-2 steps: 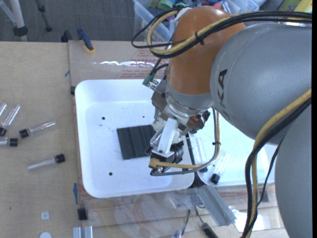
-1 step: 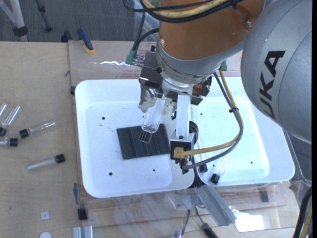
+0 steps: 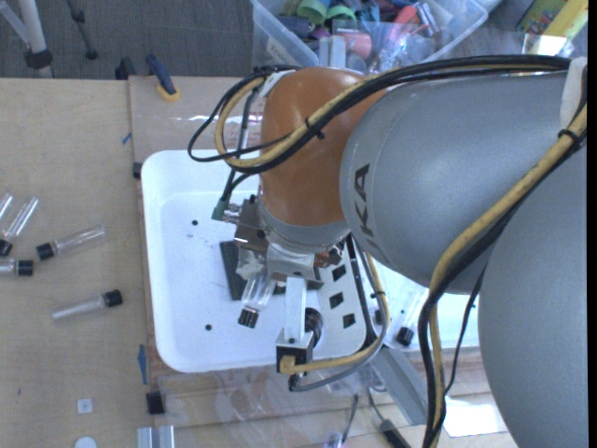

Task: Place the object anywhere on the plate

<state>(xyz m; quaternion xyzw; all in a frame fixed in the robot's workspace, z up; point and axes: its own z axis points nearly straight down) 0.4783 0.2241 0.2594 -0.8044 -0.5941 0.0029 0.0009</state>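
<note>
You were working in a robotics lab: a grey arm (image 3: 466,175) draped in cables stood over a white bin (image 3: 187,278) on a wooden desk (image 3: 65,157), clear vials (image 3: 79,241) lay scattered there, and a plastic tub (image 3: 373,12) of mixed test objects sat on the carpet behind.

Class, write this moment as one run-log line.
arm: over bin | gripper: low in bin | held item: cannot tell | plate: not identified

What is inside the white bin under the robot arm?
The white bin shows bare floor with a few tiny dark specks. The gripper hangs over its middle, and the big grey arm covers the bin's right part, so anything lying there is hidden.
</note>
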